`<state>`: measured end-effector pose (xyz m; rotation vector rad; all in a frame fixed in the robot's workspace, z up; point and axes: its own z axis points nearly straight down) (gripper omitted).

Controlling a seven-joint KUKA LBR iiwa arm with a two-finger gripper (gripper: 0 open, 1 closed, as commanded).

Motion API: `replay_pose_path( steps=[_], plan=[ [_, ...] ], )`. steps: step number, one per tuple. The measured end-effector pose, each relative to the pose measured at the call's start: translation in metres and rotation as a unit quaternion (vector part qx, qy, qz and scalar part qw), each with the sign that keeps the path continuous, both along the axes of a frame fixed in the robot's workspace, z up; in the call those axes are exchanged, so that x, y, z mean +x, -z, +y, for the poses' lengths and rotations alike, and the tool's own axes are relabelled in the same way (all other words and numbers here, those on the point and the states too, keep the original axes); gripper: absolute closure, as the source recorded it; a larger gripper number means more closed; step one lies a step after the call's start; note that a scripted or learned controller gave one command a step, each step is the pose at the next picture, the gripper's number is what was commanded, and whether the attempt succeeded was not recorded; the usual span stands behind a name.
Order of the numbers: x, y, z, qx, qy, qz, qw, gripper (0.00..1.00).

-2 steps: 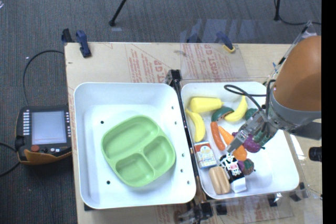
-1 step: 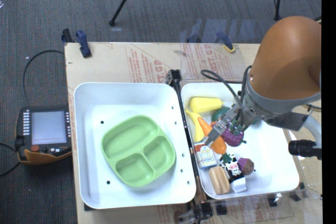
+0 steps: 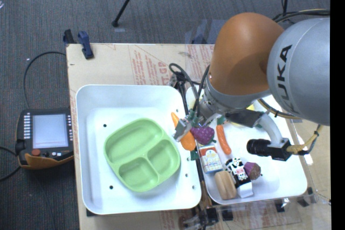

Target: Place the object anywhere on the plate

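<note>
The green plate [image 3: 141, 156] in the left bin has nothing on it. The jaws [image 3: 184, 129] hang mid-frame by an orange toy [image 3: 188, 141]; I cannot tell their state.

"KUKA" lettering on grey arm [image 3: 302, 70].

A brown board bench [image 3: 129, 62] carries two shallow white bins side by side: the left bin [image 3: 89, 169] spreads out to the left of the gripper [image 3: 186, 127], the right bin [image 3: 285, 178] lies below and right of it; a blue clamp [image 3: 84, 44] grips the bench's far-left edge
</note>
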<state>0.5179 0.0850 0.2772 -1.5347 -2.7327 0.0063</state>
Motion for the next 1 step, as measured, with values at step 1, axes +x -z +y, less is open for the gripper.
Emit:
replay_pose_path(
  steps=[1],
  plan=[
    [0.0006,-0.0017,-0.0006,-0.0002,0.0,-0.002,1.0,0.0]
  ],
)
